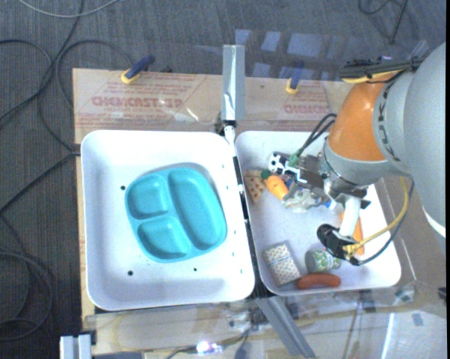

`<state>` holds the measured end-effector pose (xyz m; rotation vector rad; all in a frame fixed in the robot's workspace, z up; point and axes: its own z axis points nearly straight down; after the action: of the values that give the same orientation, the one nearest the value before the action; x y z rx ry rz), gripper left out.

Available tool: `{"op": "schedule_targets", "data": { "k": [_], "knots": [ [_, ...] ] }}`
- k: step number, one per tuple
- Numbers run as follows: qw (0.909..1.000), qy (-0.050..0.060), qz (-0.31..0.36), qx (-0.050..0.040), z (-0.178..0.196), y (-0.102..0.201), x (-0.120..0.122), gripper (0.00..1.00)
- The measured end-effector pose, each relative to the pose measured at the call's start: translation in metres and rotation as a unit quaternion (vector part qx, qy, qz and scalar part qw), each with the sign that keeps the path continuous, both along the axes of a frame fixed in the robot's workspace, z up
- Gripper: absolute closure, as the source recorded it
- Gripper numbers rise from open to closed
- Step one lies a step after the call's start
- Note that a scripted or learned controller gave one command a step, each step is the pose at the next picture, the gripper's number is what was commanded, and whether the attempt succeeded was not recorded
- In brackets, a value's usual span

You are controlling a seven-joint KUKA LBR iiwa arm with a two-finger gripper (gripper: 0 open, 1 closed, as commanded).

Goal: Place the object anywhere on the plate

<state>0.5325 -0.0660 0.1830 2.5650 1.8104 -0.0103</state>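
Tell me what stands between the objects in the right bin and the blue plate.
The blue plate lies in the left bin, the objects in the right bin beneath the arm. Between them run the two bins' raised rims, side by side at the middle. Anything carried across must clear those; nothing else visible lies in the way.

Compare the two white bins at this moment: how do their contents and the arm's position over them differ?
The left bin holds a single blue divided plate, lying flat; the right bin holds several small objects, including a red sausage-like piece and a patterned block. The arm hangs over the right bin, not the left bin. Both are shallow, white and side by side.
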Motion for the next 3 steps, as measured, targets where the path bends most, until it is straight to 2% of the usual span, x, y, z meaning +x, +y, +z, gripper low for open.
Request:
{"op": "schedule_targets", "data": {
  "k": [1, 2, 3],
  "knots": [
    [1.0000, -0.001, 0.008, 0.0012, 0.069, 0.047, -0.003, 1.00],
    [0.9998, 0.001, 0.021, 0.0007, 0.037, 0.041, 0.001, 1.00],
    [0.9998, 0.000, 0.021, 0.0011, 0.047, -0.009, -0.028, 1.00]
  ]
}}
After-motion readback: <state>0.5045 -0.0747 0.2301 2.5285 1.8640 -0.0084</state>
